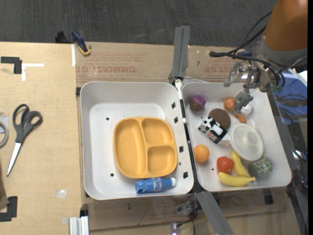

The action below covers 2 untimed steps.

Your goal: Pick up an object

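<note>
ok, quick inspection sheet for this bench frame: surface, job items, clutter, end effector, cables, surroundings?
Surface: wooden bench bearing left bin and right bin.
Job's things: right bin holds orange, tomato, bananas, white bowl, purple onion, cow toy, brown ball.
Clutter: left bin holds yellow tray and blue tube; scissors on the bench.
End effector: over the right bin's far side, nothing seen between its fingers.
Cables: black ones by the arm.
Surroundings: dark floor, cardboard.
</note>
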### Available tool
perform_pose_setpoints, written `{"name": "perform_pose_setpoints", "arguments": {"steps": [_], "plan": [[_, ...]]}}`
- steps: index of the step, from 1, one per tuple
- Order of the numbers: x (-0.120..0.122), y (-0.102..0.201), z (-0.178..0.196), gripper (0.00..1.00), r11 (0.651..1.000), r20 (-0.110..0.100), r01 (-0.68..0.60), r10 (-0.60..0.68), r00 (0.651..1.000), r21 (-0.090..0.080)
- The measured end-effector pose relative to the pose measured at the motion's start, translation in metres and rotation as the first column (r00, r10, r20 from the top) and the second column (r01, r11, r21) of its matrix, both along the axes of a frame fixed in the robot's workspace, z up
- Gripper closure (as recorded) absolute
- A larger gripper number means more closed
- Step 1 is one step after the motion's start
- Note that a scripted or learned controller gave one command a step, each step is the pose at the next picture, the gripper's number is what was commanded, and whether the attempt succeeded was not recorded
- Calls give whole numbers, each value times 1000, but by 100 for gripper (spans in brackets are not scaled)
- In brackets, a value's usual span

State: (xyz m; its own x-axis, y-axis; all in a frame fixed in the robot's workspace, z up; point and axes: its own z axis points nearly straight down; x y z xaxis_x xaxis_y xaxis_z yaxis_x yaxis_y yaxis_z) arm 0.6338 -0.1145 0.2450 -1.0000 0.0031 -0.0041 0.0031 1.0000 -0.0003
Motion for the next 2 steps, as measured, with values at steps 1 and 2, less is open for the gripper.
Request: {"name": "perform_pose_setpoints", "arguments": {"steps": [1, 2], "plan": [[13, -33, -104, 0, 998, 0, 56, -56, 998, 0], [-14, -83, -151, 0, 997, 1, 84, -84, 996, 0]]}}
